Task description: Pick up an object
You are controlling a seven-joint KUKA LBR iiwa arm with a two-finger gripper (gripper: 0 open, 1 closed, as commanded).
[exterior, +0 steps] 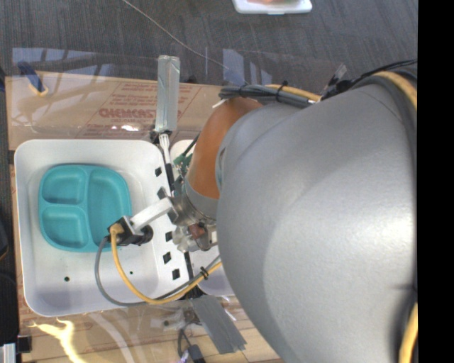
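Entry: pick-up trial, approach step, no object lifted as yet.

Candidate object: teal divided plate [81,205], flat on the floor of the left bin [28,163], towards its far left corner.

Arm [319,213]: grey bulk with orange band [206,163], to the right of the teal plate, covering nearly all of the second bin [221,285].

Gripper [190,235]: just right of the teal plate's right edge, over the divide between the bins, buried under wrist hardware. Grip state: cannot tell. Nothing visibly held.

White bracket [152,213] with black connector [131,234]: just beside the teal plate's lower right corner, apparently above it and not touching.

Yellow cable [135,283] and grey cable [103,280]: looped below and right of the teal plate, over bare bin floor.

Step in hand, by judgement: positioning above a target, before descent.

Next move, by judgement: choice of target first. For the teal plate, a shift left and a pinch on the raised rim, since a flat plate offers little else.

Risk: snagging of the loose cable loops on the bin wall.

Surface [92,333]: pale wood below the teal plate. Brown cardboard with red print [128,110] beyond the teal plate. Grey strip [168,92] upright above and right of it.

Room: dark grey carpet [106,28] beyond the cardboard. White item [273,6] far above and right of the teal plate, identity unclear.
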